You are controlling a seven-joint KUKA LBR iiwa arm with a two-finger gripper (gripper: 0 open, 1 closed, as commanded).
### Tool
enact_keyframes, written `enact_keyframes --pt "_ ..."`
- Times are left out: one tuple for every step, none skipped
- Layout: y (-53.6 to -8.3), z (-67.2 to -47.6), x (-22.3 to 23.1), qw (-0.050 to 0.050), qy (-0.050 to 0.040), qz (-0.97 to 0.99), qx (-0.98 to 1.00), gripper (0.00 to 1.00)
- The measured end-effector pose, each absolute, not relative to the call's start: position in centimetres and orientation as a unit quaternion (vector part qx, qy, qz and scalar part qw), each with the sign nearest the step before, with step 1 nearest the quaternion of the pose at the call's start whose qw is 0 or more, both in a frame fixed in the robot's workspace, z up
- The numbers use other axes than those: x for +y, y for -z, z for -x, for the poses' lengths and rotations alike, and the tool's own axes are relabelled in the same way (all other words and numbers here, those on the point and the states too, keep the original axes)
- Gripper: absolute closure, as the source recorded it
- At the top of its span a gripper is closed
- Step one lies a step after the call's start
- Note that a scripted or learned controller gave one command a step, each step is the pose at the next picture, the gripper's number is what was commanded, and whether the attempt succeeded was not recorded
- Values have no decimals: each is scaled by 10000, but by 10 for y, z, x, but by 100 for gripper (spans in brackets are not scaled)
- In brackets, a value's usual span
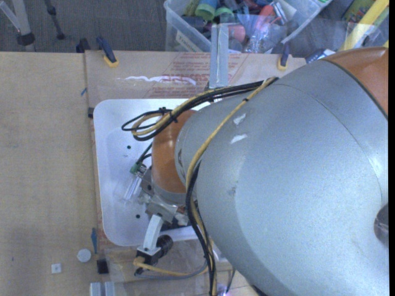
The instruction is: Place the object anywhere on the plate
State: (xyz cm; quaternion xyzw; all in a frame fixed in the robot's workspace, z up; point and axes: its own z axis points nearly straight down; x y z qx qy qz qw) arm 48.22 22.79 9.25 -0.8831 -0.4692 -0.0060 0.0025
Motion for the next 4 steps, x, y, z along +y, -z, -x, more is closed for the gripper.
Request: enact_keyframes --pt "-151 -479 217 3 -8 7361 -6769 0" --pt "-160 -479 217 8 -13 7371 -6758 100" --pt "-219 -494 224 1 0 5394 -8420 100" --pt "-264 -498 215 -6 2 4701 -8826 100"
